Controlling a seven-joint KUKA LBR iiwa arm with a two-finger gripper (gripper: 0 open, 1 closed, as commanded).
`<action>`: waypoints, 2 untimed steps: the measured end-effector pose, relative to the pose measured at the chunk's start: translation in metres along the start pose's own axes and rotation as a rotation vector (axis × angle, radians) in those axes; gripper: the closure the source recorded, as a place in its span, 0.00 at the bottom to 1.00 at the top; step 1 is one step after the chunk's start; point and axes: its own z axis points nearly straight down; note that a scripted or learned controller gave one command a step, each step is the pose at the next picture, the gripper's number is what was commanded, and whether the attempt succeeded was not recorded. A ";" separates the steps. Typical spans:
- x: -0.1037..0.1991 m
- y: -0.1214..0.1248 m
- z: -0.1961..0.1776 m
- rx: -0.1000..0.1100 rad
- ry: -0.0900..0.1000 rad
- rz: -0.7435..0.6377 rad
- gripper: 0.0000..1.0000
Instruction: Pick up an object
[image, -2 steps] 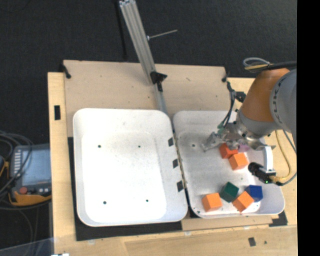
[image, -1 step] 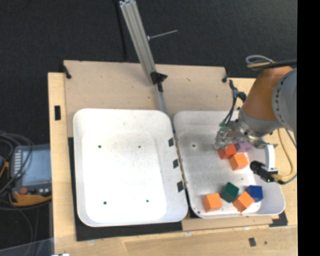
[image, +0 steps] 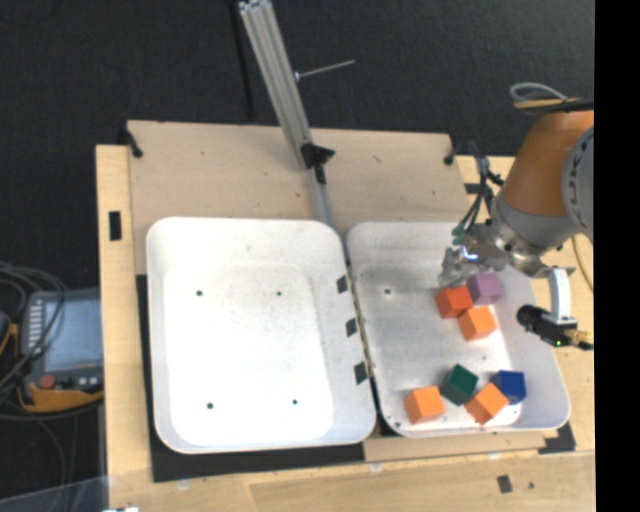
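Seven blocks sit in the right bin (image: 400, 330); tool (image: 462, 258), grip state unclear, should descend squarely over the purple block (image: 487, 288).

A robotics lab: plywood bench (image: 400, 470), white bins (image: 250, 232), aluminium mast (image: 282, 80)

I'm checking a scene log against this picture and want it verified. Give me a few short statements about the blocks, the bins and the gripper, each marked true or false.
1. All the blocks lie in the right bin. True.
2. The gripper hovers over the left bin. False: it is over the right bin's far part, close to the purple block.
3. The green block sits near the right bin's front edge. True.
4. The blue block lies in the left bin. False: it is in the right bin, beside an orange block.
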 end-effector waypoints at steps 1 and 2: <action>0.005 0.010 -0.051 -0.002 -0.001 -0.002 1.00; 0.004 0.012 -0.097 -0.001 -0.001 -0.004 1.00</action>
